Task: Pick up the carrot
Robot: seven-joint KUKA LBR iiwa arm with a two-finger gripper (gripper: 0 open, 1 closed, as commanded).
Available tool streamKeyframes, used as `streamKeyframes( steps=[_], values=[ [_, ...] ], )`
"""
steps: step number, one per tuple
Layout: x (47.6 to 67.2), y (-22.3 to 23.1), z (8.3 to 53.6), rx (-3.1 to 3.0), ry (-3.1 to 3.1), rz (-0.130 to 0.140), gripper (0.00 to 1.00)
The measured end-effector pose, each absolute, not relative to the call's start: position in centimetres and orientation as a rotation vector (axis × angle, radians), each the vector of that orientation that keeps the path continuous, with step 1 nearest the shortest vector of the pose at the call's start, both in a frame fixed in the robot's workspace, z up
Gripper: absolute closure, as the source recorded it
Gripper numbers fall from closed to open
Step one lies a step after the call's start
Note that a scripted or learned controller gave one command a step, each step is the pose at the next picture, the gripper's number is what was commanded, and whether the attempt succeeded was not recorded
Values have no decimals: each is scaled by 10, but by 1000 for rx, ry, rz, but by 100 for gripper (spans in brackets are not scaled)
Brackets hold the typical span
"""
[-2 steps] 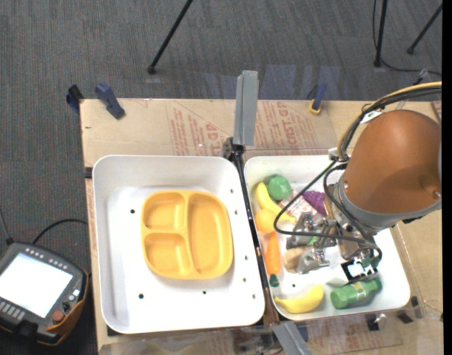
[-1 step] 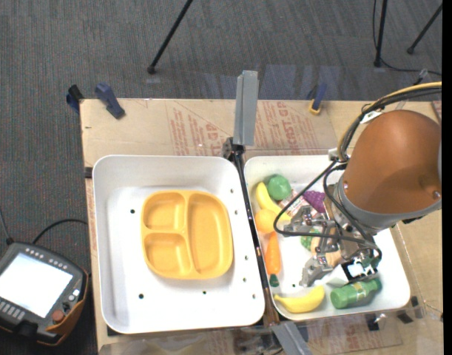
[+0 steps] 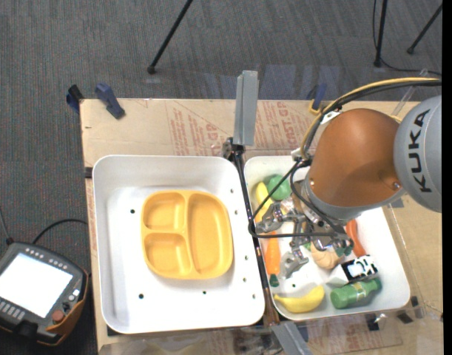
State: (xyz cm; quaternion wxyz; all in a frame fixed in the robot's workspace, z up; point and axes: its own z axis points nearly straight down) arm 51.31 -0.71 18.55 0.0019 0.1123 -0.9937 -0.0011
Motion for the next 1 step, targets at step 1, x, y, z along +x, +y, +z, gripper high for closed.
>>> streamKeyframes(
  steps=[1],
  values=[
    [510,-59,187,124,-3138,-2,0]
  ],
)
